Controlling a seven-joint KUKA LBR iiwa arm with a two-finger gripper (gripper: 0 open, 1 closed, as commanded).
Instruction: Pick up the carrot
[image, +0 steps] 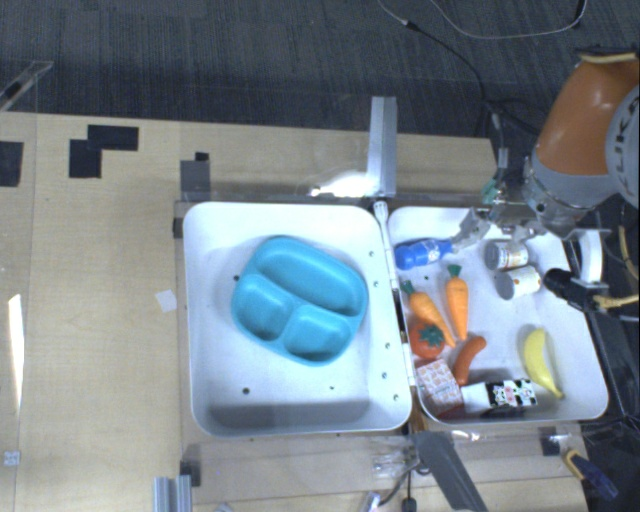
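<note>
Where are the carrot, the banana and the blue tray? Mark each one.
carrot (457, 304): camera view, middle of its orange body.
banana (540, 362): camera view, middle of the yellow curve.
blue tray (298, 298): camera view, central ridge between compartments.

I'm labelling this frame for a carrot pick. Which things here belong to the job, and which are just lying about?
Belongs to the job:
carrot, in the right bin
gripper, above that bin's far end

Just lying about:
blue divided plate, in the left bin
blue bottle
banana
red sausage
</note>
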